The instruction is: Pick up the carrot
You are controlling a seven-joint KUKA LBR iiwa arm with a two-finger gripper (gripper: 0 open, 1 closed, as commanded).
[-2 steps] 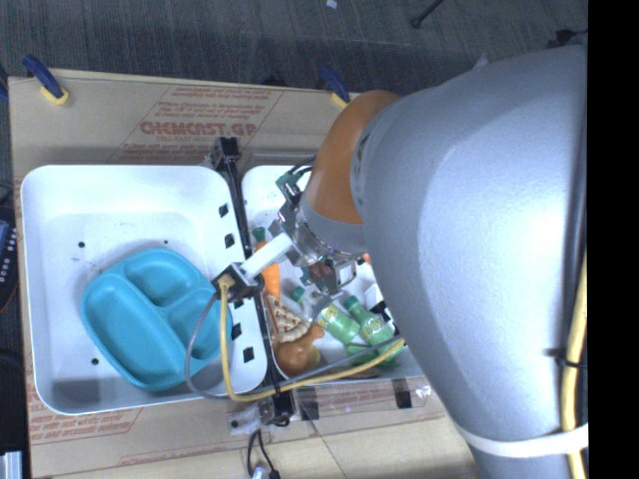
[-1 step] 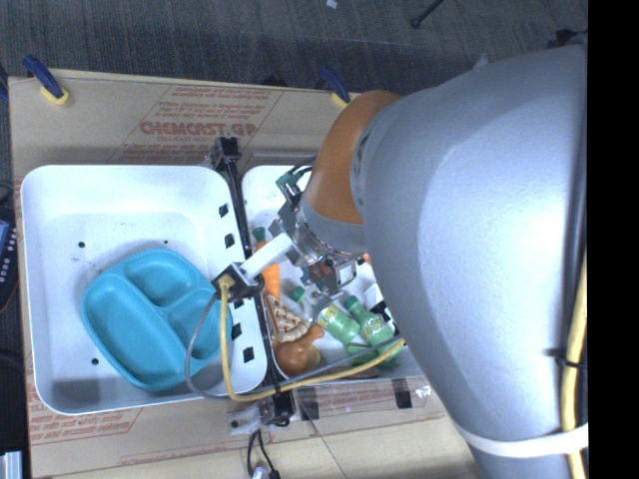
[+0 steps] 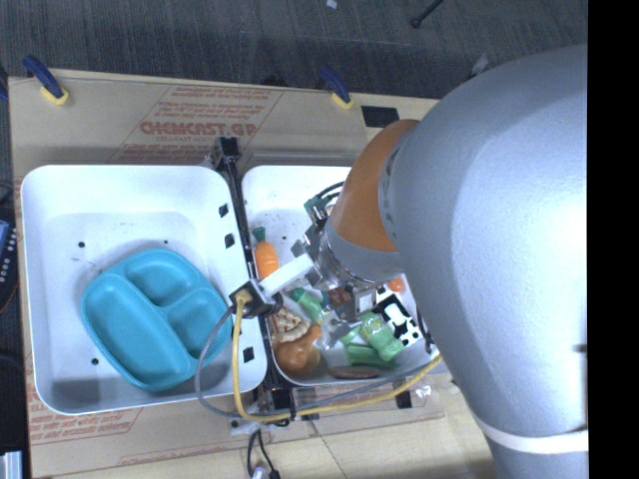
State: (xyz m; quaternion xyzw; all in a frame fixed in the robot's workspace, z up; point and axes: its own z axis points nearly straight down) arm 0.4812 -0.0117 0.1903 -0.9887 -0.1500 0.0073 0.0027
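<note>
The gripper (image 3: 334,302) is hanging low over the right bin (image 3: 290,183), down among the clutter, and whether it is spread or pressed together is something I cannot tell from this angle, since the wrist and its fittings are covering it. Nothing is visibly caught in it. Just off to its left, the carrot (image 3: 266,259) is lying against the right bin's left wall, roughly halfway along that wall, orange with a bit of green top pointing toward the far edge. It is sitting apart from the gripper, close but not touching as far as can be seen.

Toward the right bin's near edge a brown rounded item (image 3: 297,354) is resting by the near-left corner, and green pieces (image 3: 374,335) are lying just right of it, beside a black-and-white patterned block (image 3: 401,325).

Above all that, the orange band (image 3: 361,203) is looming over the middle of the right bin, and the big grey arm (image 3: 499,238) is sweeping in across the bin's right side, hiding that whole edge.

Over in the left bin (image 3: 60,193), a blue divided tray (image 3: 150,317) is sitting toward the near-right part, tilted at a slant. Yellow cable (image 3: 238,362) is looping down along the strip between the two bins.
</note>
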